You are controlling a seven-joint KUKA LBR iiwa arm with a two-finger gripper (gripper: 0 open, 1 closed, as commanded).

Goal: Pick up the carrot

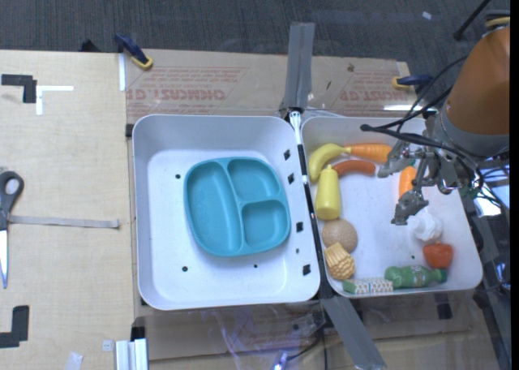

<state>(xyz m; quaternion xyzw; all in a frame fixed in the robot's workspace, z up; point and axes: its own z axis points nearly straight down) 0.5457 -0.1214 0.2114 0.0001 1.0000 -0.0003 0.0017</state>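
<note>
Carrot [370,150] lies up-left of claw [408,202] (grip state unclear), well apart.

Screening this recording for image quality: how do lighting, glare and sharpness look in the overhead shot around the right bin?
Camera view: lighting is even and soft, shadows faint. The white right-hand bin is bright, so the pale object near the two-finger gripper nearly washes out. The small orange carrot at the bin's far edge reads clearly. The grey-and-orange arm looks soft and slightly blurred.
</note>
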